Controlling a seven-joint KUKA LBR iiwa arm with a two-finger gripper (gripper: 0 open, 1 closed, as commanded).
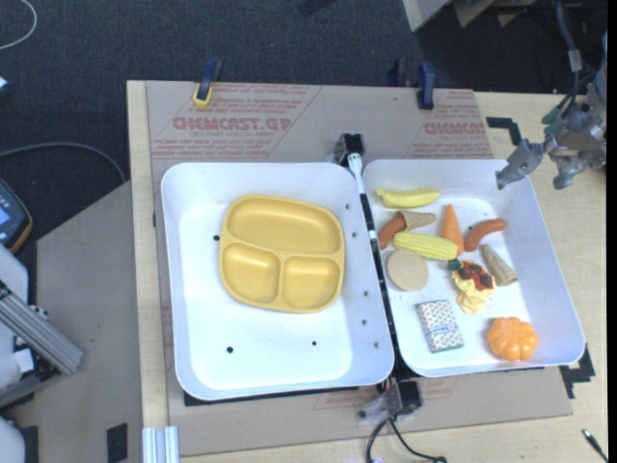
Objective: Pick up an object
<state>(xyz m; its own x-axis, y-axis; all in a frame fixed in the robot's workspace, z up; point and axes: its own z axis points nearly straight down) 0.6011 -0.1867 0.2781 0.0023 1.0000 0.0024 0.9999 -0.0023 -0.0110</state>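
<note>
Cardboard-topped desk with two white bins: your pincer, fingers spread and holding nothing, hovers at the right bin's far rim. The approach step is in hand; next, descend toward the red plastic sausage just below-left.

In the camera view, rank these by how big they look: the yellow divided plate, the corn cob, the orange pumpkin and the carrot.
1. yellow divided plate, by far the largest
2. corn cob, the longest of the rest
3. orange pumpkin, shorter but bulkier; it is close to the corn overall
4. carrot, the smallest
</note>
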